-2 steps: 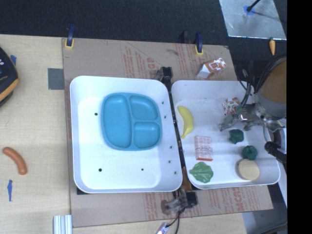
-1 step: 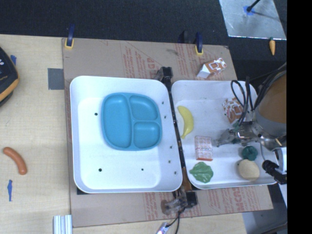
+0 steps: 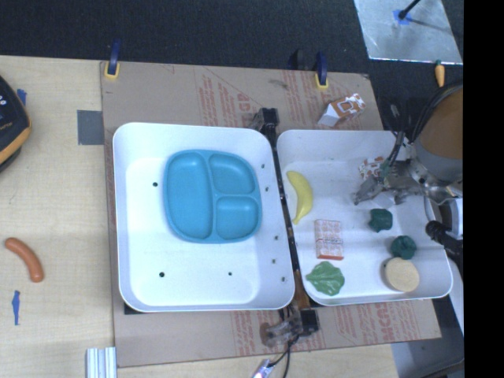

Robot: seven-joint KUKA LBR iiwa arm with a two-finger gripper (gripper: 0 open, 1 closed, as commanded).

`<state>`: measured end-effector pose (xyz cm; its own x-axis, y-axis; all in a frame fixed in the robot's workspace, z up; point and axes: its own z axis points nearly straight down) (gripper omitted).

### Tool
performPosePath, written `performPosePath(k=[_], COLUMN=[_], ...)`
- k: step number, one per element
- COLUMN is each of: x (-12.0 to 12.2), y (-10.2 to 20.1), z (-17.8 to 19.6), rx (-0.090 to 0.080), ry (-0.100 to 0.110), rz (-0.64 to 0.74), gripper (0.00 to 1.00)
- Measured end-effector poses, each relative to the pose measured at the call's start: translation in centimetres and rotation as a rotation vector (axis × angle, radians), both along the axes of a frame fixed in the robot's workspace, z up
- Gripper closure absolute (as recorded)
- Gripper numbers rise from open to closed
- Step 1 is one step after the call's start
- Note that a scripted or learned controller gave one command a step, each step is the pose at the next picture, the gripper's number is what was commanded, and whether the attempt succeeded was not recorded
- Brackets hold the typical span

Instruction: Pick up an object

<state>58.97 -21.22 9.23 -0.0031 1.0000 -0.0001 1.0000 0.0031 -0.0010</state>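
The gripper [image 3: 378, 186] hovers low in the right bin [image 3: 346, 144], with a dark green piece [image 3: 380, 220] just below it and a banana [image 3: 300, 196] well to its left.

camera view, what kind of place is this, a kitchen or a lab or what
Most likely a robotics lab bench, not a kitchen. Two white bins sit on cardboard clamped to the table, the food looks like toys, such as the banana, and a robot arm's tool reaches into the right bin.

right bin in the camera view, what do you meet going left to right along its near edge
green leafy lettuce piece → round tan biscuit-like disc. Just behind that row, again left to right: red-and-white flat packet → dark green lumpy piece.
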Motion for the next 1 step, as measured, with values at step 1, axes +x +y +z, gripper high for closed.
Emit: performPosePath(k=[1], x=[-4.08], y=[1.44], z=[-0.07], rx=[0.0], ry=[0.003], rz=[0.001], gripper=[0.0])
